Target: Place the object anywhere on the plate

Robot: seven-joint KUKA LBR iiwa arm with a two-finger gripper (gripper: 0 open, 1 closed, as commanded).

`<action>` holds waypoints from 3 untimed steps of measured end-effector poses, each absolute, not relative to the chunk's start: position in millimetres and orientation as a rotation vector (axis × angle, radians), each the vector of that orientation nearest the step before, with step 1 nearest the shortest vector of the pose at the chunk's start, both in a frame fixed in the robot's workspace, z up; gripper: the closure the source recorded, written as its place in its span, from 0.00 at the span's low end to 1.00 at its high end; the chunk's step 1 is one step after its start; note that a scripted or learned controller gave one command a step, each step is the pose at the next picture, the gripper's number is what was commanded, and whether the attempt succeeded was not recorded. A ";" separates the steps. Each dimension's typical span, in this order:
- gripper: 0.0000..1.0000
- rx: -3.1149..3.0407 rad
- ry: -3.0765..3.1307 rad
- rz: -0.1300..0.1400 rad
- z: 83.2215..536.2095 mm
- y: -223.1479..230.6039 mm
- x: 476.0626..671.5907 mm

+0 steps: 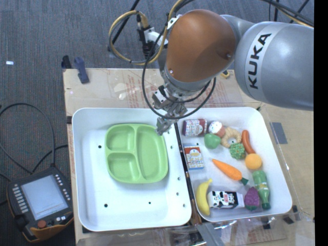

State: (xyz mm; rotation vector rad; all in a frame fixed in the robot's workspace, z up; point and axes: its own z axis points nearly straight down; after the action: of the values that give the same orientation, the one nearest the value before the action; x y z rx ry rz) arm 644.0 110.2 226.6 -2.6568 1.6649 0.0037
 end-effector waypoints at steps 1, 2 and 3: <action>1.00 -2.655 1.670 0.004 246.6 124.0 644.3; 1.00 -2.549 1.827 0.004 260.6 115.3 644.9; 1.00 -2.574 1.805 0.019 188.8 220.7 639.5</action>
State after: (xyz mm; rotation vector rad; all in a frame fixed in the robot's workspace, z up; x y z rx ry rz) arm 639.5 220.7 188.8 -2.5735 1.8050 0.0187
